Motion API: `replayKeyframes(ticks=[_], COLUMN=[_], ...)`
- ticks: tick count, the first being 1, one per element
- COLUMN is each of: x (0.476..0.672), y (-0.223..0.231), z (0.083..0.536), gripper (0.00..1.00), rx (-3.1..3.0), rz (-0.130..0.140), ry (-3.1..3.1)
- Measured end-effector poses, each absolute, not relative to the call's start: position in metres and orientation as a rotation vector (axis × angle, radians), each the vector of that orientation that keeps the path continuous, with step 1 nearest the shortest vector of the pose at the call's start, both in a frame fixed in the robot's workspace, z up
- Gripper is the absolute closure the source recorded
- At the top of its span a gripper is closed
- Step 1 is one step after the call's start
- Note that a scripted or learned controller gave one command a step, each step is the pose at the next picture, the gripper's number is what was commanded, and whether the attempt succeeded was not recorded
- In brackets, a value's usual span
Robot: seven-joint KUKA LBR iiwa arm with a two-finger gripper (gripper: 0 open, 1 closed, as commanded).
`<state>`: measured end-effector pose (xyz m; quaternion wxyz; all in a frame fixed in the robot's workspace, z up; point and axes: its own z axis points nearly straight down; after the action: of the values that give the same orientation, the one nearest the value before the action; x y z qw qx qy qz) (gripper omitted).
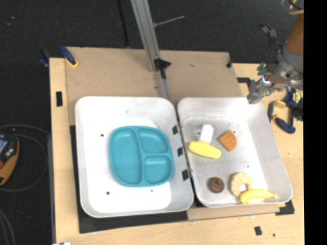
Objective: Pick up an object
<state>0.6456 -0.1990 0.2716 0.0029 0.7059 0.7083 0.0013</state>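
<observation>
The right bin (255, 121) holds several small objects. A white cylinder (206, 133) lies by a yellow corn cob (204, 149), with an orange waffle piece (228, 140) to their right. Near the bin's front sit a brown donut (216, 184), a beige pastry (238, 182) and a yellow banana (258, 195). My gripper (255, 90) hangs over the right bin's far right corner, well apart from all of them and with nothing visibly in it. The grey arm (291, 60) with its orange band reaches in from the upper right.
The left bin (92, 116) carries a teal divided plate (141, 154). A grey metal post (148, 34) rises behind the gap between the bins. Blue and yellow clamps (283, 114) sit at the bench's right edge, close to the gripper.
</observation>
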Motion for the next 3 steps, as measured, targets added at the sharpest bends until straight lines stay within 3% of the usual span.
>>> replayKeyframes(ticks=[2,3], x=[0.638,0.621], y=[-0.099,-0.052], z=[0.267,0.256], gripper=[1.00,1.00], rx=[2.214,2.216], rz=[0.002,-0.001], ry=[2.227,2.228])
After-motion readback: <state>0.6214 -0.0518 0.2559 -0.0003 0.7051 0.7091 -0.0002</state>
